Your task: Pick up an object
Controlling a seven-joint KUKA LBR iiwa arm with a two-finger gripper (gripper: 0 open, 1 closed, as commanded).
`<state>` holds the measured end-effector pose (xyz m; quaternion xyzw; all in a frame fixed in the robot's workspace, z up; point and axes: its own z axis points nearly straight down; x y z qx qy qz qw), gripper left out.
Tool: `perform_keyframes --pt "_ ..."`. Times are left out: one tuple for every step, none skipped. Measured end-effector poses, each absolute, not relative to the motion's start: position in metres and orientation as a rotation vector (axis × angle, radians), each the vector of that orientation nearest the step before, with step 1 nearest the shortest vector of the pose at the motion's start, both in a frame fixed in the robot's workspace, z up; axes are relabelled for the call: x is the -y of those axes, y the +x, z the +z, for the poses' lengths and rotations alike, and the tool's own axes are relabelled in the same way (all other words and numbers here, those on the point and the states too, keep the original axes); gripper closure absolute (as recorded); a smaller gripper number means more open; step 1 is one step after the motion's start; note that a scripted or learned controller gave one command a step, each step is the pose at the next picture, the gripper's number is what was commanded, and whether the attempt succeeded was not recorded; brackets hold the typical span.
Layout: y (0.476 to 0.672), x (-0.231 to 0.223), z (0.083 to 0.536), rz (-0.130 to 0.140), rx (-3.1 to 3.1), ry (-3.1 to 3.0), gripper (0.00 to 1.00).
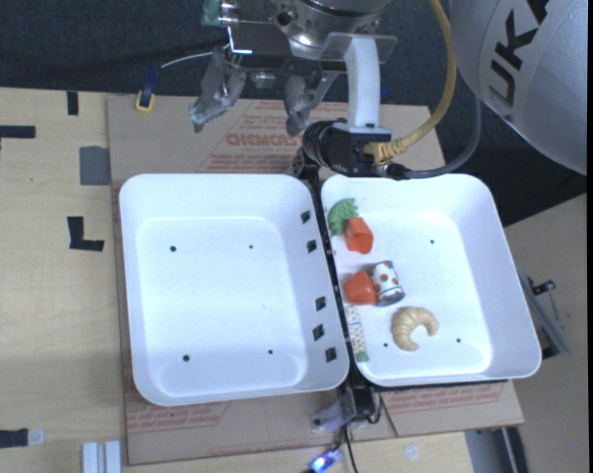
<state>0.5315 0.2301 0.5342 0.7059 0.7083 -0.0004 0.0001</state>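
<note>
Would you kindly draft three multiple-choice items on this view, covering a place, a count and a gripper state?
1. Where does the croissant lie?
A. left bin
B. right bin
C. on the cardboard

2. How many white bins stand on the bench?
A. one
B. two
C. three

3. How is the gripper?
A. open, holding nothing
B. shut on the croissant
C. shut on the can

Key: 1 B, it lies near the right bin's front. 2 B, the left bin and right bin stand side by side. 3 A, its fingers hang apart above the cardboard behind the bins.
</note>
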Motion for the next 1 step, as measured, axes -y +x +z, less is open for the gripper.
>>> perform_keyframes --pt "0.5435 -0.2334 0.5342 -0.002 -2.223 2.219 1.00"
